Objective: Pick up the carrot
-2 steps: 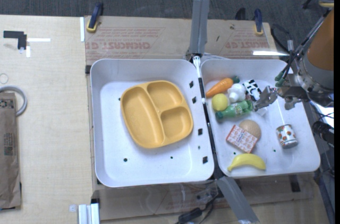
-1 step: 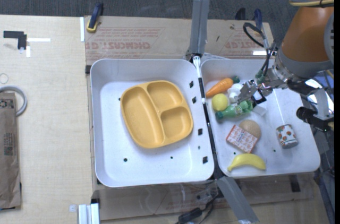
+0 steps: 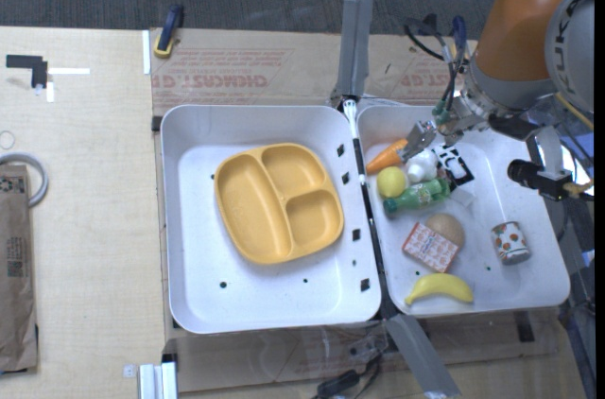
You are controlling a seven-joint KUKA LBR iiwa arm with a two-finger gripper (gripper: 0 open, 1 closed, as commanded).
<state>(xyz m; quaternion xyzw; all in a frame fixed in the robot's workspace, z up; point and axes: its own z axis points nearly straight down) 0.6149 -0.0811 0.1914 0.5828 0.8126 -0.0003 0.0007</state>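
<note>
The carrot is orange and lies slantwise in the right bin, close to its left wall. My gripper reaches down from the upper right and sits right at the carrot's upper right end. Whether it touches the carrot is not clear from this angle. The carrot's lower left end rests on the bin floor.
Crowded beside the carrot are a yellow lemon, a green bottle and a white object. Further front lie a red-and-white packet, a banana and a small can. The left bin holds a yellow divided plate.
</note>
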